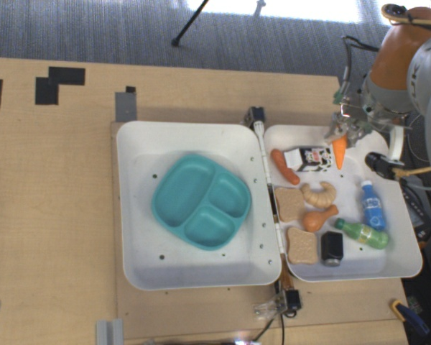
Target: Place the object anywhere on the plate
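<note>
At the near end of the right bin (409, 261) are seen a bread slice (302, 246), a black box (332, 247) and a green bottle (362, 234); farther in, a drumstick (318, 218), croissant (319, 192), blue bottle (372, 205), sausage (284, 166) and carton (309, 158) are spread. A teal plate (201, 201) is held by the left bin (136, 264). At the far edge, a carrot (339, 152) is pinched upright between the fingers of the gripper (348, 133), above the right bin.

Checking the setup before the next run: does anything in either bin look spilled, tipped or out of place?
Nothing stands out. The teal plate lies flat in the left bin; the toy foods sit loose in the right bin, none spilled over its rim. The gripper is at the carrot.
</note>
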You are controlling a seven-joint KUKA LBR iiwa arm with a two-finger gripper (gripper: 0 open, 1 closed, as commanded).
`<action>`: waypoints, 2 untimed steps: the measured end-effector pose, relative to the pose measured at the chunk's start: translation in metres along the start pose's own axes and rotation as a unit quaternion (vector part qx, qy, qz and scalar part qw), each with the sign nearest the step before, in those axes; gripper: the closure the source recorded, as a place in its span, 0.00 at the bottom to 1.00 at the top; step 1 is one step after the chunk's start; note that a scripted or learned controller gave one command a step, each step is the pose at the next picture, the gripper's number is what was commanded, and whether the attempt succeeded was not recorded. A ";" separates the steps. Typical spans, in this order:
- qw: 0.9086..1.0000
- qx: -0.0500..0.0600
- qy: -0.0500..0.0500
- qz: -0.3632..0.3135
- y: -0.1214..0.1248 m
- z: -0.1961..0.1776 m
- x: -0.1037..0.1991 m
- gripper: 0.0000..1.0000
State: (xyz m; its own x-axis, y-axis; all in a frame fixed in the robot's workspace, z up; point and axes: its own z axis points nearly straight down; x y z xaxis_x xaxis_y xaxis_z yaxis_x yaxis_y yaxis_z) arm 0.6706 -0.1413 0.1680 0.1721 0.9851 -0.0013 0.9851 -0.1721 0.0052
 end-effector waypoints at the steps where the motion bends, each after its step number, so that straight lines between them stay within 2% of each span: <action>1: 1.000 0.000 0.003 0.004 -0.015 -0.019 0.091 1.00; 2: 1.000 0.000 0.001 0.006 -0.015 -0.019 0.086 0.00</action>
